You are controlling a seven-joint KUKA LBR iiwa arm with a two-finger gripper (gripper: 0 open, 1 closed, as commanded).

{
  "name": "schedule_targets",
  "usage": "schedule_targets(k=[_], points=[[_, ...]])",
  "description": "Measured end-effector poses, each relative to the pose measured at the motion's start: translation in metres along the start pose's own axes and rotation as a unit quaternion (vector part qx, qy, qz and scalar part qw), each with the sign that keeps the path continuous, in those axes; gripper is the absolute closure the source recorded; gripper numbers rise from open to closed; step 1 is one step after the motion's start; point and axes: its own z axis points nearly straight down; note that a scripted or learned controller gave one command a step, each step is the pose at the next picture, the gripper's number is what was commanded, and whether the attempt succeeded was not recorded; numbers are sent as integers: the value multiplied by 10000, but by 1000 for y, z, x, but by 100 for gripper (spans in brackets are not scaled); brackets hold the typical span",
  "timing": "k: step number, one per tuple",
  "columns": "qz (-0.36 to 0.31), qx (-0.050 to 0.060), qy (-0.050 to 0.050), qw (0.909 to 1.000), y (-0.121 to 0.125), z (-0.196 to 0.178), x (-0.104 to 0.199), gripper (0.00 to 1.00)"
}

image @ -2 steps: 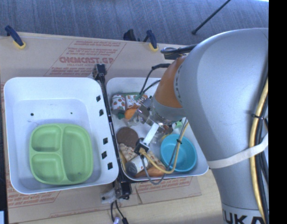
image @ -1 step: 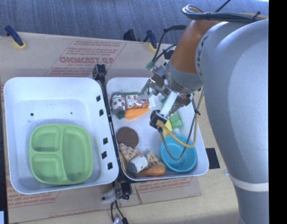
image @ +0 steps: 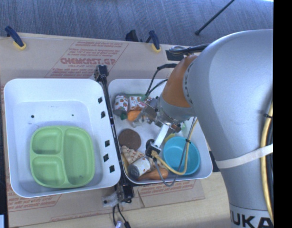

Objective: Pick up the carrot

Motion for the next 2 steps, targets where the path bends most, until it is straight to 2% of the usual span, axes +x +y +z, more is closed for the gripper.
schedule_targets(k=[1, 2], points=[[1503, 8, -7, 9886, 52, -2, 32, 0], [1563, -36, 44, 9877, 48, -108, 69, 0]])
